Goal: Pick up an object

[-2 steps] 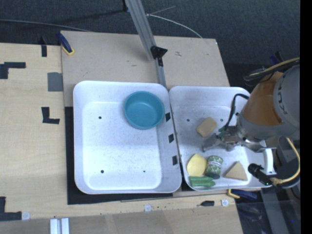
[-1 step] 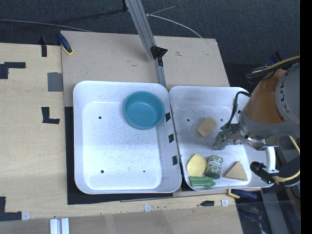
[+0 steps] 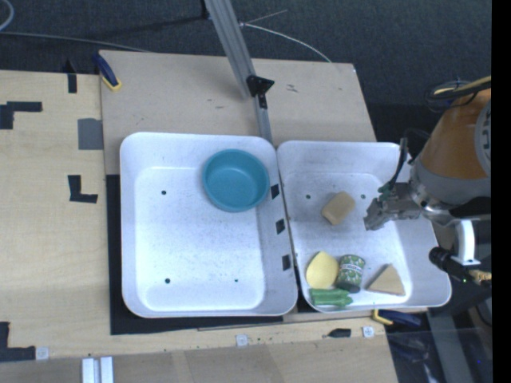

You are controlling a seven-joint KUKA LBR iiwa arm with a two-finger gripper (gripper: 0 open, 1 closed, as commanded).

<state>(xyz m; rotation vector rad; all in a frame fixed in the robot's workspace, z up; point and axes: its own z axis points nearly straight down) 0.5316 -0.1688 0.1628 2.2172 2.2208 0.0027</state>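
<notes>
Claw (image 3: 383, 212) sits low over the right bin (image 3: 319, 156), near that bin's right wall, with the grey arm and its orange band (image 3: 455, 146) reaching in from the right behind it. From this angle the dark tip is a blur, so whether it is released or clenched I cannot tell, and nothing can be seen caught in it.

Closest to the claw is the tan block (image 3: 338, 208), just to its left on the bin floor, apart from the tip with a strip of white floor between them. Nothing lies between the two.

Further from the claw, toward the near edge of the right bin, a small cluster huddles together: a yellow rounded piece (image 3: 322, 270), a green-labelled can (image 3: 350, 272) touching it on the right, a green object (image 3: 330, 298) lying flat just below those two, and a tan wedge (image 3: 387, 281) beside the can, on the claw's side of the cluster. The wedge is nearly under the claw's arm but well apart from the tip.

Across the divider, the left bin (image 3: 152, 238) carries a blue bowl (image 3: 235, 179) upright in its far right corner, well away from the claw. A slanted metal pole (image 3: 231, 38) crosses the worktop (image 3: 48, 214) beyond both bins.
</notes>
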